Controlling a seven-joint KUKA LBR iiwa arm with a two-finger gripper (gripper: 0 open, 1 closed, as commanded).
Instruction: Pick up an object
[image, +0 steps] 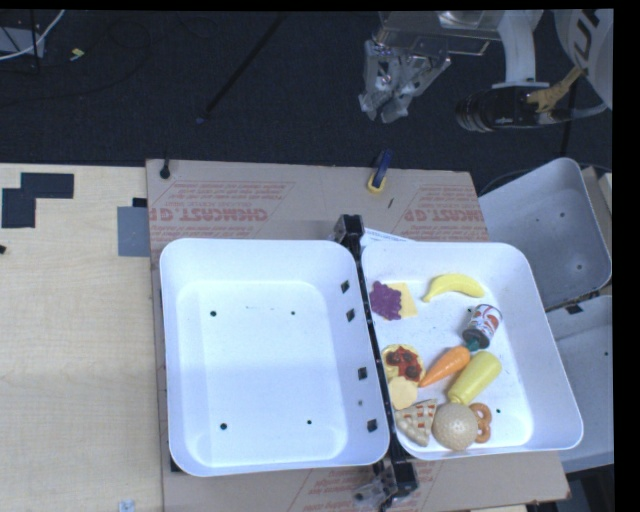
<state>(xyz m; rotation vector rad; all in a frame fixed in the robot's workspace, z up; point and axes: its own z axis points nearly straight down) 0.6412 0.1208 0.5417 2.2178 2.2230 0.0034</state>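
Observation:
Several toy foods lie in the right bin (528, 300): a yellow banana (453, 287), purple grapes (385, 299) on a yellow slab, a small can (482, 326), an orange carrot (443, 366), a yellow bottle (473, 377), a pizza slice (402, 361), a round bun (455, 427), a pretzel (482, 420) and a waffle piece (416, 421). My gripper (388, 100) hangs high beyond the far edge of the bins, over the dark floor area, well apart from every object. I see nothing in it.
The left bin (255, 360) sits beside the right one on a cardboard sheet (260, 205). A blue and yellow clamp (379, 172) stands at the cardboard's far edge. A grey metal plate (548, 235) lies to the right of the bins.

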